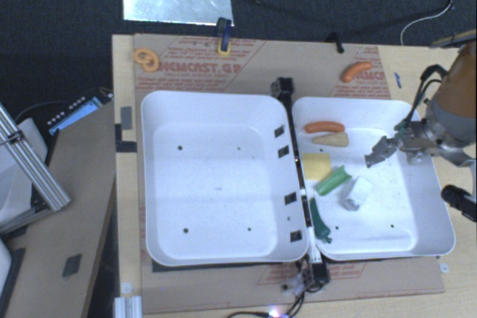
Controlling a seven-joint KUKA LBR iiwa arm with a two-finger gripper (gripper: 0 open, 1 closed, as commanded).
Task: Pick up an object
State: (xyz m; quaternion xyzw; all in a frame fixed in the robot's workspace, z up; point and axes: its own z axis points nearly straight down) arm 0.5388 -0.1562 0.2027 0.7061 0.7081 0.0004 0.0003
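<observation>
Gripper at the end of the grey arm hangs above the right bin, right of its cluster of objects; nothing is seen between its tips, and whether it is released or clenched cannot be told at this angle.

Candidate objects lie in the left half of the right bin: a red sausage farthest back, a tan piece just in front of it, a yellow block, a green stick touching the block's near right corner, a white cylinder just right of the stick, and a dark green piece nearest the camera against the dividing wall.

All look like small toy items, probably light and stiff with smooth, somewhat slippery skins. The white cylinder stands apart enough to be taken across its short axis; the sausage likewise across its middle.

Both bins are shallow, white and smooth, resting on a cardboard sheet. The left bin sits beside the right. An orange sausage and an orange ring lie on the cardboard beyond the bins. Dark floor surrounds the bench.
</observation>
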